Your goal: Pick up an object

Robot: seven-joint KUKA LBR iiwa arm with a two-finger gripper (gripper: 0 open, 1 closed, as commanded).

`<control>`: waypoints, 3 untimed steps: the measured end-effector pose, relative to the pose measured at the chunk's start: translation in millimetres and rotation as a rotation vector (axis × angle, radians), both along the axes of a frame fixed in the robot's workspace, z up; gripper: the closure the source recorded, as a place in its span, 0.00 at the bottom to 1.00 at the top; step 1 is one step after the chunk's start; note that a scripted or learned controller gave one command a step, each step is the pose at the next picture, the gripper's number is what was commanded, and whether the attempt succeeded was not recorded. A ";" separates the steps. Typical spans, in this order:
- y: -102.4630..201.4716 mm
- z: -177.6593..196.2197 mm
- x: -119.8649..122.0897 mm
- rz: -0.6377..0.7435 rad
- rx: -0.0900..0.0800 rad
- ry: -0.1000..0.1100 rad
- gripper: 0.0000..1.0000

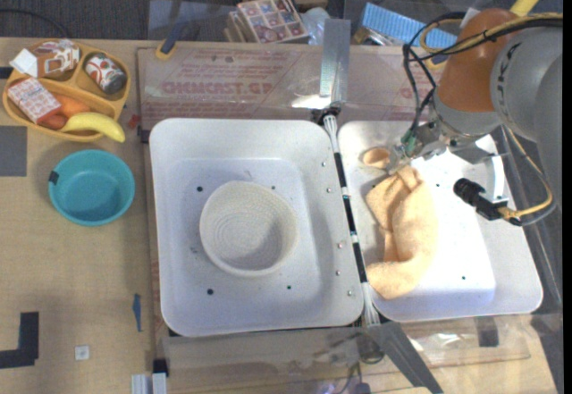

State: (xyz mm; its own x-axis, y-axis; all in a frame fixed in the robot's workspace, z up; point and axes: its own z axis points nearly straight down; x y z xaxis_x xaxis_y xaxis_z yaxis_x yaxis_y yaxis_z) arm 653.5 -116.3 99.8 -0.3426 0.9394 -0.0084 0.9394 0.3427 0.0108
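Nearest: orange cloth [404, 236] lies crumpled along the right bin [514, 289]'s left side, its top corner drawn up toward the hand [413, 151], apparently lifted there. Finger state: cannot tell. Left bin [170, 160] holds a white bowl [248, 227], untouched. Farther: arm [509, 79] leans in over the surface.

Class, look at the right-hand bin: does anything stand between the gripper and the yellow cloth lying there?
Nothing visible does. The gripper is low in the right bin, right at the upper end of the yellow cloth. A small tan object lies just to the camera's left of it, beside the cloth, not between them.
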 end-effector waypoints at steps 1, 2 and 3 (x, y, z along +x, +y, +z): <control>0.1 0.0 0.0 0.000 0.000 0.000 0.00; -0.5 10.4 1.3 0.001 -0.002 -0.004 1.00; -0.4 10.5 1.3 0.001 -0.002 -0.004 0.00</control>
